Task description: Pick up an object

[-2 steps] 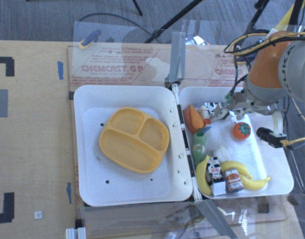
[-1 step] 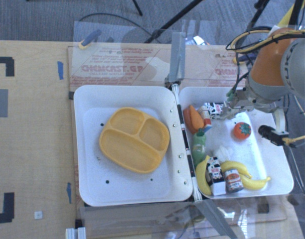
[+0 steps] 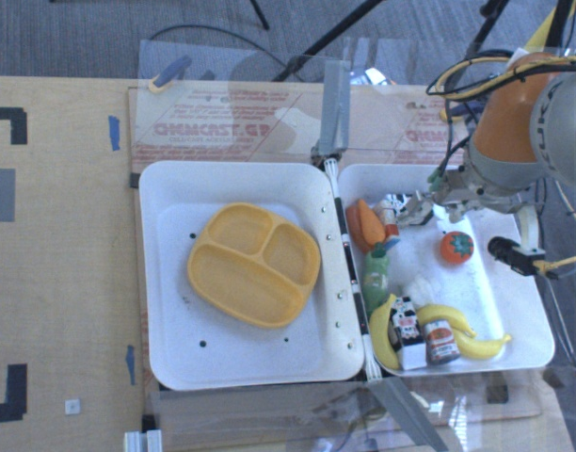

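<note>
Right white bin [image 3: 517, 301] crowded along its left side.
- Orange carrot-shaped toy [image 3: 366, 224] near the left wall. Long axis runs diagonally, one end toward the bin's far-left corner, the other down-right and touching the green plastic bottle [image 3: 376, 273].
- Bottle lying roughly parallel to the left wall, blue-green cap end toward the carrot toy.
- Yellow toy banana [image 3: 379, 333] curved along the left wall at the near end, tips pointing far and near.
- Second yellow banana [image 3: 469, 333] lying crosswise, with one tip toward the near-right corner.
- Small black-and-white box [image 3: 404, 327] and small dark jar with a red label [image 3: 442, 343] between and on the two bananas. Exact contact hard to tell.
- Round red tomato toy [image 3: 456, 247] with a green top, alone in mid-bin and apart from the rest.

Gripper [image 3: 427, 205] low over the far part of the right bin, between the carrot toy and the tomato toy, beside a small black-and-white item [image 3: 393, 202]. Nothing seen held. Cannot tell whether clenched or released.

Grey arm with orange band [image 3: 506, 125] over the far-right corner of the bin.

Left white bin [image 3: 166, 252] holds one yellow divided plastic plate [image 3: 255, 264] with three compartments, all bare. Plate sits centred and turned at a slant.

Open floor in the right bin around the tomato toy and along the right wall. Wide bare margin around the plate on all sides.
</note>
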`<state>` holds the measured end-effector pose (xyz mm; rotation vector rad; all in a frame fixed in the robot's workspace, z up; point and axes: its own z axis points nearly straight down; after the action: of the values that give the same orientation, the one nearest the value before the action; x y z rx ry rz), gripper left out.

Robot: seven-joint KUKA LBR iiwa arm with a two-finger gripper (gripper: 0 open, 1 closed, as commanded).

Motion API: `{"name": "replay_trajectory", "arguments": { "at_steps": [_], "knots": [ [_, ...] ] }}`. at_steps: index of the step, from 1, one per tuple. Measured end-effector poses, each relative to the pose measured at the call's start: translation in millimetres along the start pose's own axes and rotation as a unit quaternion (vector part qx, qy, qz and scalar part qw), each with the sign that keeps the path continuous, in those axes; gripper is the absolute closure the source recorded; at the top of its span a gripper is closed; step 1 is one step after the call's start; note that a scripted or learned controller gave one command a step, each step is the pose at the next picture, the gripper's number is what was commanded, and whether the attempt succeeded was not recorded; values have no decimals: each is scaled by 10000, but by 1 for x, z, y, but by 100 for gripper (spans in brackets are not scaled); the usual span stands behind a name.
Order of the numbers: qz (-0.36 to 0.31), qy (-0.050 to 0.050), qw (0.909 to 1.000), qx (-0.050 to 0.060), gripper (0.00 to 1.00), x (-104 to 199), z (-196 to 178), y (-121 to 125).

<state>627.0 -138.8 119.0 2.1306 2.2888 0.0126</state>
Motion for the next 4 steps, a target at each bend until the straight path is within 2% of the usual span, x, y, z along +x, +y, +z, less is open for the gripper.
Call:
{"name": "replay_trajectory", "arguments": {
  "at_steps": [1,2,3,4],
  "knots": [
    [-256,18,9997,59,0,-15,-25,22],
    [-1010,12,9949,26,0,4,3,3],
    [-1180,11,9930,49,0,29,24,-10],
    [-105,27,9999,74,0,-50,32,-77]
  ]
}}
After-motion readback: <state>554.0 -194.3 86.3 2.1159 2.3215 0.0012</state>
